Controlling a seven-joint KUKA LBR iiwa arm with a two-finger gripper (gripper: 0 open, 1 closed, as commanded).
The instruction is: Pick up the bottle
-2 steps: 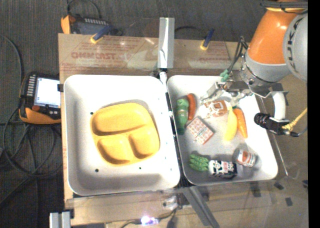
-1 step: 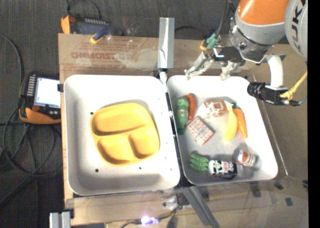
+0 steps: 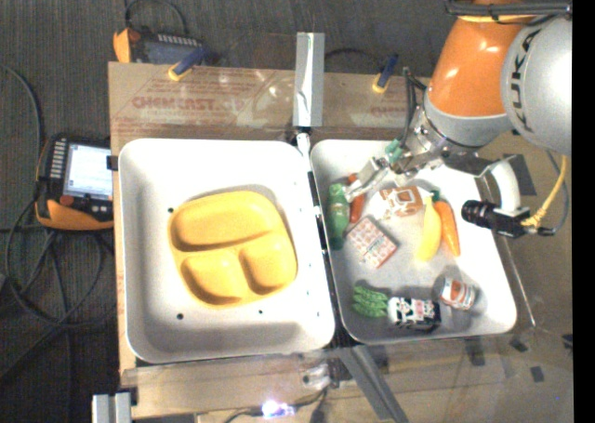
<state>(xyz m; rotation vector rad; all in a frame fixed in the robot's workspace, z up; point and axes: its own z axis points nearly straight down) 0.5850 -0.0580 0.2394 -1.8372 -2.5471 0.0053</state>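
Camera view puts the end effector (image 3: 378, 173) empty, fingers apart, approaching; next it must descend onto the bottle (image 3: 337, 209).

dark grey carpet (image 3: 232, 3) under cables (image 3: 23, 254)

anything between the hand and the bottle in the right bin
Nothing visible blocks it. The hand hangs over the right bin's upper part, with the bottle just below and left of it by the bin's left wall. The patterned box lies to the side.
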